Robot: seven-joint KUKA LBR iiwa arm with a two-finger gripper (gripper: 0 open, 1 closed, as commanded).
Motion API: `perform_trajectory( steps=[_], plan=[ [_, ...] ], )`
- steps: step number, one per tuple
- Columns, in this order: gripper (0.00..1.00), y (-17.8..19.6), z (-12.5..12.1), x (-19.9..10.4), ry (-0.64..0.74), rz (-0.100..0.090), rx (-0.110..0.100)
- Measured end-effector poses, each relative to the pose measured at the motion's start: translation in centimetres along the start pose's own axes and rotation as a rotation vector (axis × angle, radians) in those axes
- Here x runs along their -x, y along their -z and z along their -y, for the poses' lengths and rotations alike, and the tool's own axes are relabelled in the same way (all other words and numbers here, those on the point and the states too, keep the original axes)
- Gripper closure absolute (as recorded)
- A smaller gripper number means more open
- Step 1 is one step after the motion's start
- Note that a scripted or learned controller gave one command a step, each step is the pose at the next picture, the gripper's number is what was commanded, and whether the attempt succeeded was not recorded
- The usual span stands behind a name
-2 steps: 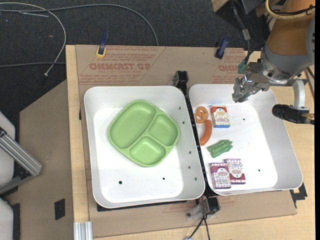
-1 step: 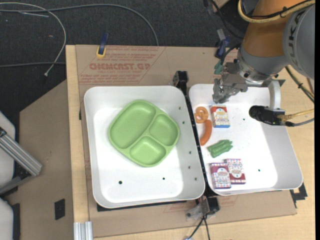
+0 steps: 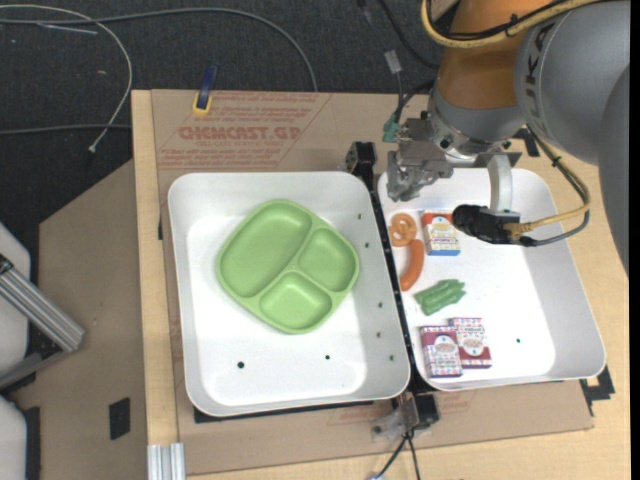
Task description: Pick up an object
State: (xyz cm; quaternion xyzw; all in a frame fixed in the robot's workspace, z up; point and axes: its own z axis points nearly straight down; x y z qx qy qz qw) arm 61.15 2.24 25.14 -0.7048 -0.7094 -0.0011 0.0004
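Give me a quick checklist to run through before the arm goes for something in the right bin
1. Gripper sits over the right bin, near its back left corner: ok.
2. Nothing seen between the fingers: ok.
3. Finger opening: cannot tell.
4. Targets in reach: orange ring, orange carrot-like piece, small carton, green piece, two red packets: ok.
5. Ring and carrot-like piece lie close to the bin's left wall, tight for fingers: not ok.
6. Green divided plate in the left bin, out of the way: ok.
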Motion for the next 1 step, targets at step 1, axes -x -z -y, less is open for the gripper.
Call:
perform_trajectory(
  steps=[1],
  plan=[
    [1.0,-2.14,0.38,-5.91,0.0,-0.001,-0.006]
  ],
)
